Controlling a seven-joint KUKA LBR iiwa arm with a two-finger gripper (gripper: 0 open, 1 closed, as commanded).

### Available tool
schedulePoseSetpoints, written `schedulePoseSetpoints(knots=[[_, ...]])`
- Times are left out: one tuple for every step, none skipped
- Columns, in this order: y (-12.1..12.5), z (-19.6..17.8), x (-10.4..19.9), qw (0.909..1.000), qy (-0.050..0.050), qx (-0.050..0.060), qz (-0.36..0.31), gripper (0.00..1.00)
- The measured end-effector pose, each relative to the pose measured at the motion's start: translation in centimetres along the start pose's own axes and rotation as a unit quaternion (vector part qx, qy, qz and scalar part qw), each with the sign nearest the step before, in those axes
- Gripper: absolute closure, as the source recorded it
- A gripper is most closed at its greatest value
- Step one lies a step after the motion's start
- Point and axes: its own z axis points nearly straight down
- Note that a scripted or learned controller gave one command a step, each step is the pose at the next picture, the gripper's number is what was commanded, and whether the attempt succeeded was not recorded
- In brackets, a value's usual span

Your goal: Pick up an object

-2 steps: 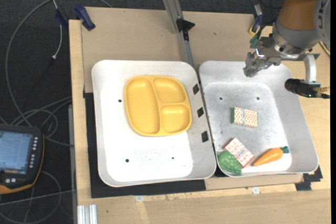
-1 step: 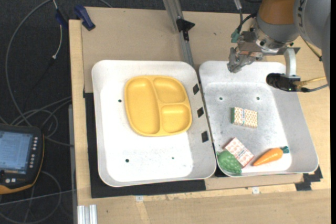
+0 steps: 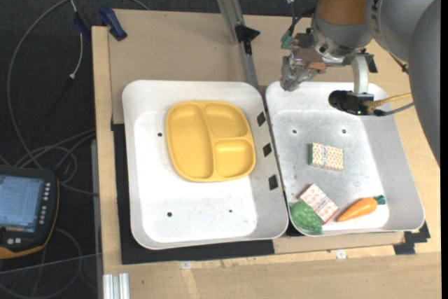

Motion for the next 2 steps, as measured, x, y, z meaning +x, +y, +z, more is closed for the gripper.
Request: schedulePoseSetpoints(knots=[[1.1,-1.1,5.9,1.0,0.0,0.0,0.0,1.0],[0.9,0.0,11.2,1.0,0.0,0.003,0.0,1.0]])
